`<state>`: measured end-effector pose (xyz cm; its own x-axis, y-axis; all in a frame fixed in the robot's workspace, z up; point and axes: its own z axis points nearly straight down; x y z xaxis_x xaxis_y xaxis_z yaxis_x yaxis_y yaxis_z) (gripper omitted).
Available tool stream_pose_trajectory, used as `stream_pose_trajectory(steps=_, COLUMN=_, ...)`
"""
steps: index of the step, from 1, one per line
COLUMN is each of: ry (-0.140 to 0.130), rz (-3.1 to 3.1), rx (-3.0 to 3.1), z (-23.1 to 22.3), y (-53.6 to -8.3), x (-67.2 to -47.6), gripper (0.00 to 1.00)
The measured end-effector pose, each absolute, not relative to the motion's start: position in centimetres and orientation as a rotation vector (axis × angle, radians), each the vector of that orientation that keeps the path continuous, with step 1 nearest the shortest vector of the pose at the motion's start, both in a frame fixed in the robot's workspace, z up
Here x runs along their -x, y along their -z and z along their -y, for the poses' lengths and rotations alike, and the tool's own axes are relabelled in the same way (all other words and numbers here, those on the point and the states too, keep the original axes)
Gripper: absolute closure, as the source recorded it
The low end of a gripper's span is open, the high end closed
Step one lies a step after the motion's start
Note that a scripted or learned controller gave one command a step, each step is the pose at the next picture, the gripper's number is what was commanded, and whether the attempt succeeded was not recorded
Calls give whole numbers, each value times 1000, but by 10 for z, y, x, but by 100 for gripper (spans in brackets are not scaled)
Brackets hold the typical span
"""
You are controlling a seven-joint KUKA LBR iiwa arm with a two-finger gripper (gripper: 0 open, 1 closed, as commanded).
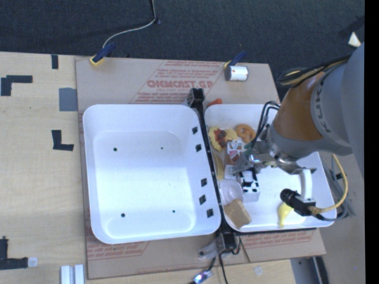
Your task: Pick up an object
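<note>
My gripper (244, 163) is low in the right bin (323, 176), near its left side, among a cluster of small objects. Right beside it on the left is a small red and white box (233, 151). Just below it lies a black and white cube (251, 186). An orange ring-shaped piece (244, 132) and a red and yellow item (218, 137) lie farther back. A clear crumpled cup (230, 190) and a brown block (238, 213) sit toward the front. The wrist hides whatever lies straight under it.
The left bin (95, 158) stands beside the right one, with a black divider (204, 158) between them. A small white cylinder (238, 73) and two blue clips rest on the cardboard behind the bins. The grey arm covers the right bin's right part.
</note>
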<state>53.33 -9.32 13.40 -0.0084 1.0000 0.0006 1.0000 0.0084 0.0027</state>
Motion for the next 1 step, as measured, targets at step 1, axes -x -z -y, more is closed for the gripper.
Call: stream_pose_trajectory(steps=1, ry=-6, rz=-2230, rx=-2210, z=17, y=-187, x=-571, gripper=100)
